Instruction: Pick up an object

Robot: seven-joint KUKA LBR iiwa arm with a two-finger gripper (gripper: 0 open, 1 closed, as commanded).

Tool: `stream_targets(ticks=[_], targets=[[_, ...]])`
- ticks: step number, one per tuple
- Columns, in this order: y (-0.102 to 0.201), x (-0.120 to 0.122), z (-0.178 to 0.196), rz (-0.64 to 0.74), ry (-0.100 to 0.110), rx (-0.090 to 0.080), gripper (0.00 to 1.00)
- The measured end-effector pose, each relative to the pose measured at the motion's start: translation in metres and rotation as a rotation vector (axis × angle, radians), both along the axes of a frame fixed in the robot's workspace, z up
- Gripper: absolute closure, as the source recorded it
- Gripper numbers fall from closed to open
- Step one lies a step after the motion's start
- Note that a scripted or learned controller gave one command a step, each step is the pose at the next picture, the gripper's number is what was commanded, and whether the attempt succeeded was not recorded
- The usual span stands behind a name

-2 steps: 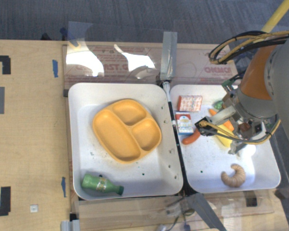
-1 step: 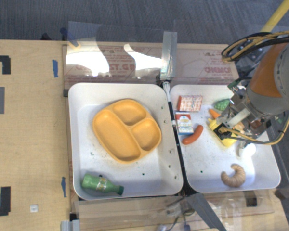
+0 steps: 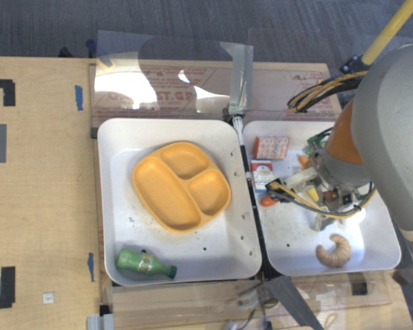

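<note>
The right bin holds a tan croissant-shaped toy near its front edge, a red patterned packet at the back left and a small red and white carton just in front of it. My gripper hangs over the middle of this bin, under the orange-banded wrist and a bundle of yellow cables. It is above and slightly behind the croissant toy. The wrist hides whatever lies right under it.
The left bin carries an orange divided plate in its middle and a green bottle lying near the front left corner. A low ridge separates the two bins. The large grey arm covers the right bin's far side.
</note>
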State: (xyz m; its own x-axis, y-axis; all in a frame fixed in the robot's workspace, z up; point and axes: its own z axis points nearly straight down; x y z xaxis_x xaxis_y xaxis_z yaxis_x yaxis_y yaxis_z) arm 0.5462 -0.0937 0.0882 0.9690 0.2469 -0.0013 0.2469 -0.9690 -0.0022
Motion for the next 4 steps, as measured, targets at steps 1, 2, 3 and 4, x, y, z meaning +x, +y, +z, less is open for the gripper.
stream_targets(ticks=[1, 2, 3, 4], targets=[[0.0025, 0.0455, -0.0015, -0.028, -0.004, -0.001, 0.00], [0.0027, 0.0454, -0.0016, -0.028, -0.003, -0.001, 0.00], [0.0027, 0.0454, -0.0016, -0.028, -0.003, -0.001, 0.00], [0.0027, 0.0454, -0.0016, -0.028, -0.003, -0.001, 0.00]])
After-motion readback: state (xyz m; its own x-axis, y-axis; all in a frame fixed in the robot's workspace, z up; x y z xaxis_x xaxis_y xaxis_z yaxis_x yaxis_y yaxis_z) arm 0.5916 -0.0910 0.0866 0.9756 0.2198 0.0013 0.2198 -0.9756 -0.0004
